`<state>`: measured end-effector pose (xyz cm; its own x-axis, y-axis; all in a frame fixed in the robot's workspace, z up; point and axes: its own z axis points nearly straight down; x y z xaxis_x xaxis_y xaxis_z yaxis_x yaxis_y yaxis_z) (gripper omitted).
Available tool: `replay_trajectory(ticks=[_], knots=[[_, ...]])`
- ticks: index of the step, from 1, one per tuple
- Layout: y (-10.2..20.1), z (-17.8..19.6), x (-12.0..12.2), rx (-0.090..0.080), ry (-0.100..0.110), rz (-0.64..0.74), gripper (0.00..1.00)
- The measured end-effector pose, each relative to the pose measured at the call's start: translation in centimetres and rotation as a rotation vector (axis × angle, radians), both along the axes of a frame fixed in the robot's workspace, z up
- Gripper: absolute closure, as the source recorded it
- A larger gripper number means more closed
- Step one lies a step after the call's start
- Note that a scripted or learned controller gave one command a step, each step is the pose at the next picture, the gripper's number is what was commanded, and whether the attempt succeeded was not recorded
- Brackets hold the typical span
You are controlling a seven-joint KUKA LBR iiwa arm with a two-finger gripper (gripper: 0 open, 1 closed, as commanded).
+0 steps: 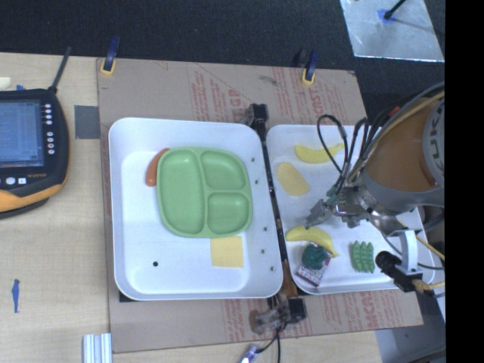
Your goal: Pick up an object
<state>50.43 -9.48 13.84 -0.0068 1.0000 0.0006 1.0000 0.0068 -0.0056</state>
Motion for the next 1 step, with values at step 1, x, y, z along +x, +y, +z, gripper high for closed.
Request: replay_trajectory(ticks=[1], knots=[[-6.42,-0.15,6.50,-0.001,-0.004,-0.005,0.00]])
